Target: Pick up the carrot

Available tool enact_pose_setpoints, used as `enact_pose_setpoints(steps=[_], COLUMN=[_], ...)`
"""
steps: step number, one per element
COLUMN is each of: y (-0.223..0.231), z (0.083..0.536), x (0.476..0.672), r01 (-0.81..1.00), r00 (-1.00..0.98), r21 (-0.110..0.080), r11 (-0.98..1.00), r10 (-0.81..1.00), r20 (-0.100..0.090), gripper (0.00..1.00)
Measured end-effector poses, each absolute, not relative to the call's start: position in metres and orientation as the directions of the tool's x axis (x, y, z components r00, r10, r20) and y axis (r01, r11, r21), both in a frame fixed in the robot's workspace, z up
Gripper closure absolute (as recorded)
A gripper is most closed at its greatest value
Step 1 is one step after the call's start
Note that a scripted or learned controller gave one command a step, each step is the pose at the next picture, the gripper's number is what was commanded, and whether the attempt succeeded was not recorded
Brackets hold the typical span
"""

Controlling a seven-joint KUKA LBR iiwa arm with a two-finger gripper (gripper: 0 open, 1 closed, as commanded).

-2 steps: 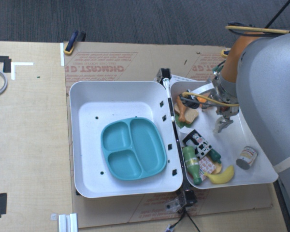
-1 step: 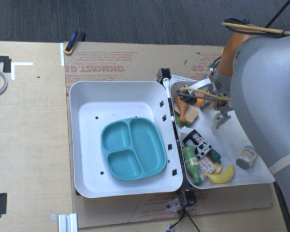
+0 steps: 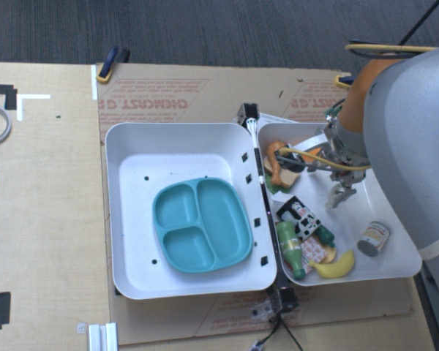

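Note:
The carrot (image 3: 280, 153) is a small orange piece at the back left of the right bin (image 3: 395, 258), lying against a brown bread-like item (image 3: 286, 174). My gripper (image 3: 342, 194) hangs over the bin's middle, to the right of the carrot and a little nearer the front, apart from it. It stands open with nothing between its fingers. The grey arm with its orange band (image 3: 366, 86) covers the bin's right side.
Along the right bin's left wall lie a black-and-white toy (image 3: 301, 219), a green bottle (image 3: 289, 245), a banana (image 3: 334, 265) and a small can (image 3: 374, 238). The left bin (image 3: 124, 196) holds a teal divided plate (image 3: 202, 224). A black clip (image 3: 248, 113) sits where the bins meet.

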State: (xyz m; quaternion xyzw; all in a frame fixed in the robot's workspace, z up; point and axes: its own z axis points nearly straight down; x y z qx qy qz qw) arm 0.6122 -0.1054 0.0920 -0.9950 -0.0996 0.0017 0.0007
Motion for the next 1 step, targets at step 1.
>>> enact_pose_setpoints(steps=[1], y=[-0.118], z=[0.0921], x=[0.6167], r01=[0.197], r00=[0.98], r21=[-0.001], r11=[-0.98], r10=[0.197], r20=[-0.002], gripper=[0.0])
